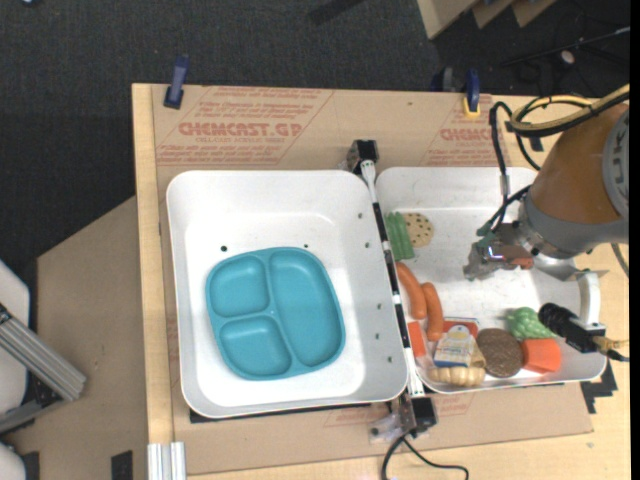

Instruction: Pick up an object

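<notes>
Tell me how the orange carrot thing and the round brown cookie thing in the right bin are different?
The long orange toy carrot is thin and stretched out, while the round brown toy patty is a flat disc. The carrot is bright orange; the patty is dark brown. The carrot lies along the left wall of the right white bin, while the patty sits near its front edge, between other toy foods. Both lie flat in the same bin, away from the gripper.
</notes>
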`<state>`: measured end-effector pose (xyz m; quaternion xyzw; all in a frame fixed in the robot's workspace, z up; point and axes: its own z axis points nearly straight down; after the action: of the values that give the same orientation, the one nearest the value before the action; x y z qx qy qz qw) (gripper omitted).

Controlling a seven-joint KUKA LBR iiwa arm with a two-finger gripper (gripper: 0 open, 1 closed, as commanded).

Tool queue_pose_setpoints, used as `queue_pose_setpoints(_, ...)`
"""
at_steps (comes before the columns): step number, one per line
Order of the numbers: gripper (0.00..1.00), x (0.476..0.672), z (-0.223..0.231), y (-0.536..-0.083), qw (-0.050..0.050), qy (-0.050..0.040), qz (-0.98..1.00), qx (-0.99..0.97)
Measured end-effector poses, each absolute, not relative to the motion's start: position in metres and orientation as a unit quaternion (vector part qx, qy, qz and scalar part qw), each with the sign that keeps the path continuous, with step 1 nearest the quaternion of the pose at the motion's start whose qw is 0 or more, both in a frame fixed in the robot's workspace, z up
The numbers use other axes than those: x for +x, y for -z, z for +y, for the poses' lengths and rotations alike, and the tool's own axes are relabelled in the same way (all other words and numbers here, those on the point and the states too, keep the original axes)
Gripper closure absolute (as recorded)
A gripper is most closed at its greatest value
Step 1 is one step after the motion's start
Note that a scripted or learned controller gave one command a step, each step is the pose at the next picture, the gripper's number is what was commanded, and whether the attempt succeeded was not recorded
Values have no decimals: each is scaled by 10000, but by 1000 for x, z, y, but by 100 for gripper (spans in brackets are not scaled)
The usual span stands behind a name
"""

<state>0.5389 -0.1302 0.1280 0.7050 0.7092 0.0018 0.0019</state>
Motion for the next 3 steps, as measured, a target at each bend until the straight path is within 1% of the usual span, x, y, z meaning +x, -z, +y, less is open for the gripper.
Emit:
queue_pose_setpoints(1, 100, 536, -133, -138, 17, -8, 7075, 7067)
queue_pose_setpoints(3, 100, 537, -133, -157, 34, -16, 7077, 7065)
